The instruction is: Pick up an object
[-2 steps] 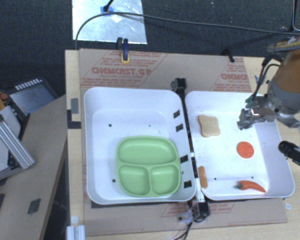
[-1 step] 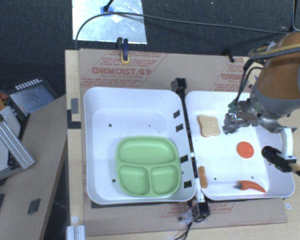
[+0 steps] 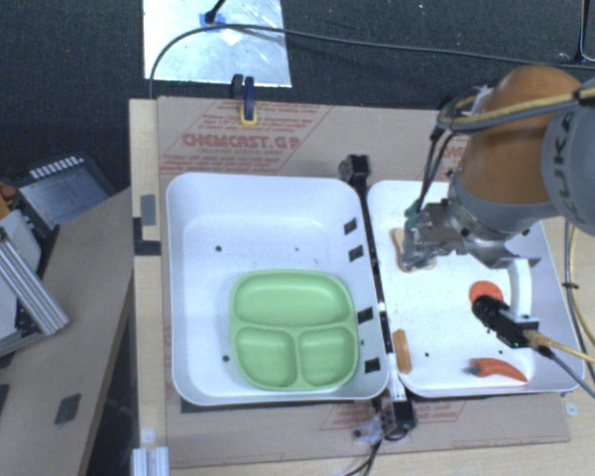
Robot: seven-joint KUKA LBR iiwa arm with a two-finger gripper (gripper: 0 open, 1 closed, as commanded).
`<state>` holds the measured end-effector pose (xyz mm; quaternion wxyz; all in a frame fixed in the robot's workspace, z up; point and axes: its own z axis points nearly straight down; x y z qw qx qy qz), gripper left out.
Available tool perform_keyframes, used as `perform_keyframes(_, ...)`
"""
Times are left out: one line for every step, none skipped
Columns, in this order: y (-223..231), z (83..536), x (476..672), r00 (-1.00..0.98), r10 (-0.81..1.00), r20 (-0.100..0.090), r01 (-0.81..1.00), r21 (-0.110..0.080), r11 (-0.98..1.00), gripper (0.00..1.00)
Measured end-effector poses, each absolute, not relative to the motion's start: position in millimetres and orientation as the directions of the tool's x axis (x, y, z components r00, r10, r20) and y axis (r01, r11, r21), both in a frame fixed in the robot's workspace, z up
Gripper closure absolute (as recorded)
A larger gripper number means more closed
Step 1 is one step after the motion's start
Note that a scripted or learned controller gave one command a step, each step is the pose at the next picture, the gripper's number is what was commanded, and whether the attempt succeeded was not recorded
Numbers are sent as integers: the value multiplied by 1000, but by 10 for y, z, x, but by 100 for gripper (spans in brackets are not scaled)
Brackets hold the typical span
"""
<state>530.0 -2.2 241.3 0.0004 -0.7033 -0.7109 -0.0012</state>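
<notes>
Down at the front edge, a bundle of cables (image 3: 382,426) pokes out where the two bins meet. Going left to right: the left bin (image 3: 193,206) has a green divided plate (image 3: 293,327) sitting at about 6 o'clock in it. The right bin (image 3: 446,370) has a little orange stick (image 3: 403,350) right against its left wall, then an orange-red round piece (image 3: 485,292) and an orange curved piece (image 3: 499,369) further right.

The claw (image 3: 416,249) is low at the bin's 10 o'clock corner, next to a small orange bit (image 3: 397,239) on its left side. Honestly can't tell whether it's apart, together or gripping anything, it's a grey blur. Nearest other target I'd guess is the round piece, off at roughly 4 o'clock from the claw.
</notes>
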Motion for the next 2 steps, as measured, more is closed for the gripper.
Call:
perform_keyframes(492,2277,5316,-9,1000,2,1000,0,9,100)
perform_keyframes(1044,2362,5250,-10,1000,2,1000,1,10,100)
